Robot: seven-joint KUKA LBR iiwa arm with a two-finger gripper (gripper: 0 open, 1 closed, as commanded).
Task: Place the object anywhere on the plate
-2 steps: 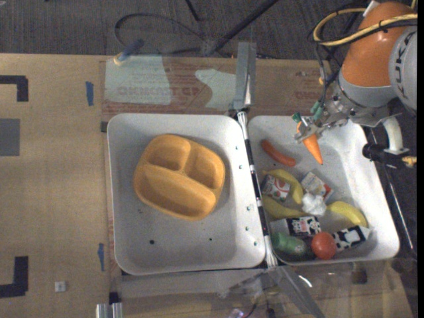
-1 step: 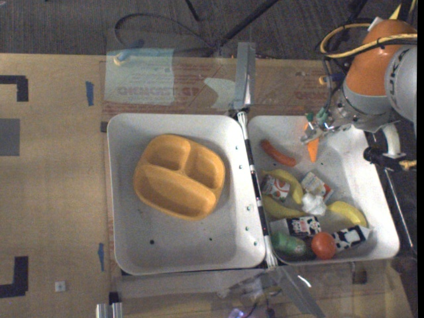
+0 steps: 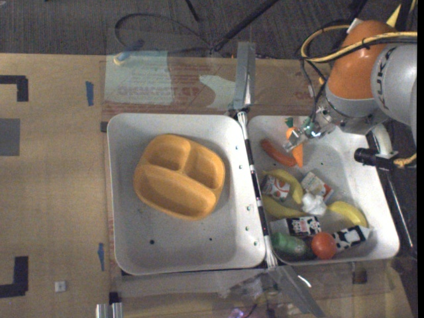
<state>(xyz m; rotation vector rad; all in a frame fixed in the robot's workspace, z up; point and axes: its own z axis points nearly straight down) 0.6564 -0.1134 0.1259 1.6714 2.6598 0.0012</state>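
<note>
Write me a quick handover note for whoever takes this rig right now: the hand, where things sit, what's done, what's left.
Hand: low over the far part of the right bin, beside the carrot; whether it grips anything cannot be told.
Plate: yellow, three compartments, in the left bin, nothing on it.
Right bin also holds bananas, small cartons, a tomato and a green item.
Done: nothing placed yet.
Left: pick one object, carry it across, set it on the plate.
</note>
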